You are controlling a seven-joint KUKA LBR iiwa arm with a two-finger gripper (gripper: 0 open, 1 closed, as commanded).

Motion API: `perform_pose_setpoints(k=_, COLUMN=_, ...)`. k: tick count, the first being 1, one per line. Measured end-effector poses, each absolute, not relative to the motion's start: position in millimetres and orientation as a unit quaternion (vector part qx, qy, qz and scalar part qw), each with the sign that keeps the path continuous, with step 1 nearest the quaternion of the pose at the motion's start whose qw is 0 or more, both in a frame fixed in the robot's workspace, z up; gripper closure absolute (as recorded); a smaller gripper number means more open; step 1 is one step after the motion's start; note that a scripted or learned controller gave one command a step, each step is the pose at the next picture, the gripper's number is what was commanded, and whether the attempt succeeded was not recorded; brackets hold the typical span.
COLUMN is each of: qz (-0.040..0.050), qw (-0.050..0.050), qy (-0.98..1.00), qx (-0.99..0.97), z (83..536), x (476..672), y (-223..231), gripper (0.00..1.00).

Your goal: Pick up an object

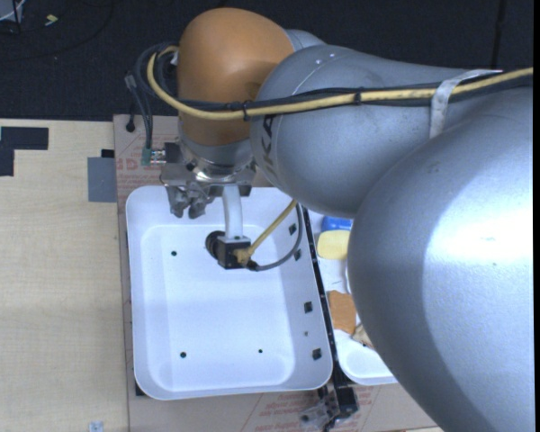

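In the right shallow white bin (364, 364), nearest the camera, lies an orange-brown flat object (342, 311). Beyond it sit a pale yellow rounded object (335, 244) and a small blue object (338, 224) (all partly hidden by the grey arm (414, 178)). Farther off, the hand (187, 203) hangs over the far corner of the left shallow white bin (153, 331), well apart from all three objects. I cannot tell whether it is spread or pressed together.
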State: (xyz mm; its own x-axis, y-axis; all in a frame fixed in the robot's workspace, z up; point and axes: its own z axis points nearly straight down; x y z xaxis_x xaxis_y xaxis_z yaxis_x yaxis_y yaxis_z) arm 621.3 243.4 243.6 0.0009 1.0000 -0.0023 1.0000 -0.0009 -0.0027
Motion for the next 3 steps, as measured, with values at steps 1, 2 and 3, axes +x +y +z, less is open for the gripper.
perform_pose_setpoints(k=1, qz=0.0007, qw=0.000, qy=-0.707, qx=-0.708, z=243.5, x=644.2, y=244.2, gripper=1.00)
perform_pose_setpoints(k=2, qz=-0.0048, qw=-0.002, qy=-0.708, qx=-0.707, z=368.4, x=645.2, y=243.0, gripper=1.00)
perform_pose_setpoints(k=3, qz=0.0000, qw=0.000, qy=-0.708, qx=-0.706, z=400.4, x=644.0, y=243.2, gripper=1.00)
